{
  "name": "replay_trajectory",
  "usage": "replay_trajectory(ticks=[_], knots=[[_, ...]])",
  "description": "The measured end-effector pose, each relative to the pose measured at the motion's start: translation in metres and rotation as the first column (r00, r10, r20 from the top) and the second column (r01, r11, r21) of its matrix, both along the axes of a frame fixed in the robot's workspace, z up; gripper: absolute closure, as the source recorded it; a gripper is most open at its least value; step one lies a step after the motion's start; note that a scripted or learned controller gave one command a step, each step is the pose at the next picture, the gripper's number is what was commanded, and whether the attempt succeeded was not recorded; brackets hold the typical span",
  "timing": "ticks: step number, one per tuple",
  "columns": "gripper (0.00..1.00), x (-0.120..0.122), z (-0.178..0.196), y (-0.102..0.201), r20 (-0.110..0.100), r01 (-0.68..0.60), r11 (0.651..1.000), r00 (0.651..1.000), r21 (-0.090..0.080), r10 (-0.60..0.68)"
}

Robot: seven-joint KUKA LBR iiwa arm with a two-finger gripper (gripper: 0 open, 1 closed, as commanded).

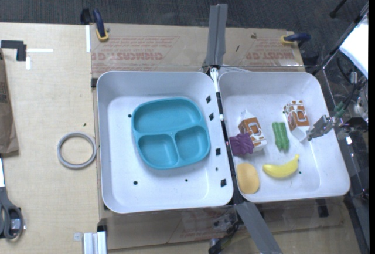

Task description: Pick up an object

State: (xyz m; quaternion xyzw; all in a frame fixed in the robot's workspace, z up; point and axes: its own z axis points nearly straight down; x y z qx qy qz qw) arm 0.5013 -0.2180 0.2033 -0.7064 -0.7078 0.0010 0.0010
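Camera view: the gripper hangs just right of the milk carton, fingers slightly parted, holding nothing. A banana lies below that carton.

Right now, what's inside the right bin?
Right bin holds two small cartons, purple toy, green vegetable, banana, orange piece. Anything beneath them is hidden.
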Motion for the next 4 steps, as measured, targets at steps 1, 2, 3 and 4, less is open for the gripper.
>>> replay_trajectory(ticks=[1, 2, 3, 4], knots=[[0.00, 0.040, -0.062, -0.002, 0.010, 0.661, 0.750, 0.750, 0.010, -0.662], [0.00, 0.121, -0.006, 0.022, 0.002, 0.803, 0.596, 0.596, -0.003, -0.803], [0.00, 0.054, -0.110, 0.052, 0.005, 0.934, 0.356, 0.356, 0.001, -0.934], [0.00, 0.046, -0.112, 0.116, -0.001, 0.722, 0.691, 0.691, -0.003, -0.722]])
